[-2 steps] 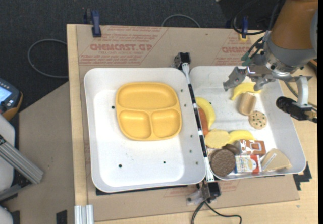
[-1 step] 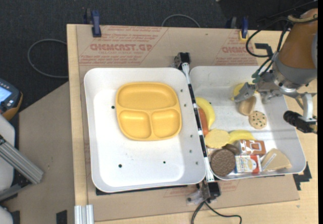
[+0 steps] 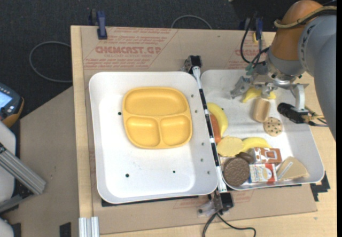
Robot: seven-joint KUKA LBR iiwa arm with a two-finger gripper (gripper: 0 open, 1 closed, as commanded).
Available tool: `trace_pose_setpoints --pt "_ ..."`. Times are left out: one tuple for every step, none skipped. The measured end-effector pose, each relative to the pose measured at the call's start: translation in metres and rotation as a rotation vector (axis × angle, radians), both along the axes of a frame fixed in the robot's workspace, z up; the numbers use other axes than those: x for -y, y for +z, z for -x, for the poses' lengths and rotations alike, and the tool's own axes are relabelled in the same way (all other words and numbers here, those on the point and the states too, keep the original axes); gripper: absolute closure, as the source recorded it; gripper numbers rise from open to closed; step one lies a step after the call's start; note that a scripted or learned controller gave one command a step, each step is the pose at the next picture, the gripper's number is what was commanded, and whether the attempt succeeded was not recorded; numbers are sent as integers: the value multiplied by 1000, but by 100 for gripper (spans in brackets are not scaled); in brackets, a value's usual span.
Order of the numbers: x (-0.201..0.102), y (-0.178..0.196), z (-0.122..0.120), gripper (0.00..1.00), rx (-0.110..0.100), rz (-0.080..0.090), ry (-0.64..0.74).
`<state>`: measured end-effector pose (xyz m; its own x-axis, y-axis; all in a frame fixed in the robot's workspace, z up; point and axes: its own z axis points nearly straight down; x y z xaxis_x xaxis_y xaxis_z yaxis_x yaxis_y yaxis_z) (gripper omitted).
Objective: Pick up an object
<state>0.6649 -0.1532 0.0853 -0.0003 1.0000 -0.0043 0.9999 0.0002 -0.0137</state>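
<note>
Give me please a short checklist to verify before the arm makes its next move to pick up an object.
1. Claw is over the right bin: ok.
2. Something to pick lies under the claw: ok, a yellow piece is there.
3. An object is between the claw's fingers: cannot tell.
4. Neighbours leave room: not ok, the tan cylinder is close beside.
5. Yellow divided tray sits flat in the left bin: ok.

Toy foods heaped in right bin (image 3: 315,148), banana (image 3: 219,117) at left wall, cookie (image 3: 273,126) flat mid-bin, carton (image 3: 264,165) near front
</note>
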Motion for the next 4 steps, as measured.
trace_pose_setpoints --pt "6 10 6 100 -15 2 -9" --pt "-81 106 37 100 19 -8 7" --pt "-75 100 37 0 13 -5 0" --pt "-90 99 71 0 10 -5 -1"
